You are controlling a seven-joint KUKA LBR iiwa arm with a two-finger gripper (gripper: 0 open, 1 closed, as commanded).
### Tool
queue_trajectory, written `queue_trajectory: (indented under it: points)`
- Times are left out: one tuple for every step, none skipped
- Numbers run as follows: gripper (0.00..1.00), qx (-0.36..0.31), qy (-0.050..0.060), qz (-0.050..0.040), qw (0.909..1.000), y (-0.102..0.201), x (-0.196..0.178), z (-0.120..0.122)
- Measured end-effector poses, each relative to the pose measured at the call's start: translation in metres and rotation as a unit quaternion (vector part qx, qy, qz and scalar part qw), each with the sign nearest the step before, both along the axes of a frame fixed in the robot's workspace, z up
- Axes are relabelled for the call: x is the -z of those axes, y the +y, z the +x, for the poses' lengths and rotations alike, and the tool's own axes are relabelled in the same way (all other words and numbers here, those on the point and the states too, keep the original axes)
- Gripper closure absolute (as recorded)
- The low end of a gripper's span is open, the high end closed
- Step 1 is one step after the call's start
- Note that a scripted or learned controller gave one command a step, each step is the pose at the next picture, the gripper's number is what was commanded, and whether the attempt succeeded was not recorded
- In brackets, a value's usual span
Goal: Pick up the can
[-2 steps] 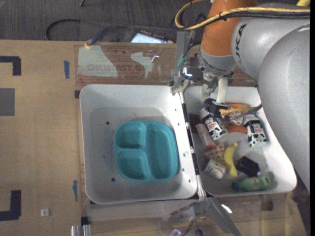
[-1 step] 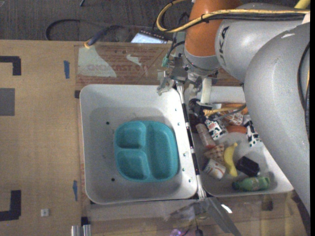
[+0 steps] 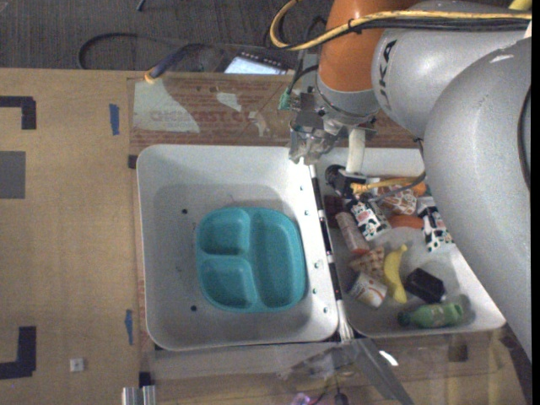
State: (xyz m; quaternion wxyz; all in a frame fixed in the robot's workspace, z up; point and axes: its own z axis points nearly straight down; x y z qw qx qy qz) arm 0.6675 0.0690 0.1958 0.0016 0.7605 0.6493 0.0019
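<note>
At far rim between bins: hand [image 3: 309,146], finger state cannot be told. Right bin [image 3: 481,298]: clutter; likely can [image 3: 368,288] near front, beside banana [image 3: 394,272], identification uncertain. Left bin [image 3: 160,226]: teal tray [image 3: 251,257]. Advice: centre above can, descend clear of banana.

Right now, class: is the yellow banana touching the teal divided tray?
Apart. The camera view shows the banana lying in the right bin among other items, while the teal divided tray sits in the left bin, with both bins' walls between them.
</note>
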Motion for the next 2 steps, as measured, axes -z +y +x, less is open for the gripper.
queue_trajectory:
  points:
    - [1.00,0.026,0.002,-0.0002,0.9997,-0.060,-0.111,-0.001]
    - [1.00,0.086,0.002,-0.0001,0.9963,-0.141,-0.201,-0.021]
